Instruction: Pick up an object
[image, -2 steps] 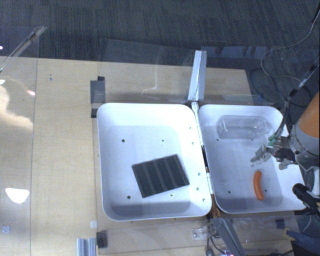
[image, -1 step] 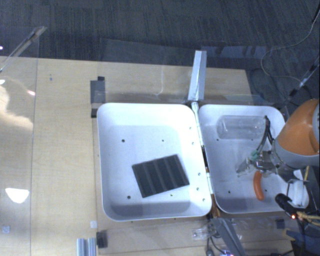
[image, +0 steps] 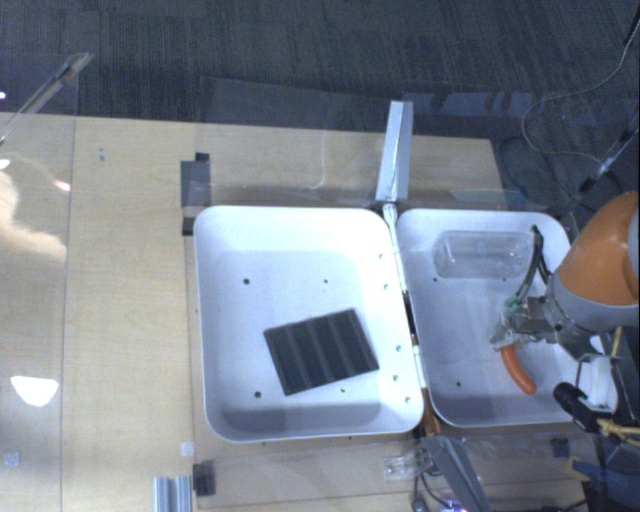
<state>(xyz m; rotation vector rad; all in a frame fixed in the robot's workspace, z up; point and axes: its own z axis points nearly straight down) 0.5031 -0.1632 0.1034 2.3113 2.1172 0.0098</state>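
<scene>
Two white bins share a wooden bench. Gripper (finger opening cannot be told) is low by the right bin's right edge, directly above an orange carrot-like object, presumably its target.

orange tube | right bin | lying flat (slightly diagonal)

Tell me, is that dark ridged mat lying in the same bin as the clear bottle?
No, the dark ridged mat lies in the left bin, the clear bottle in the right bin.
</scene>
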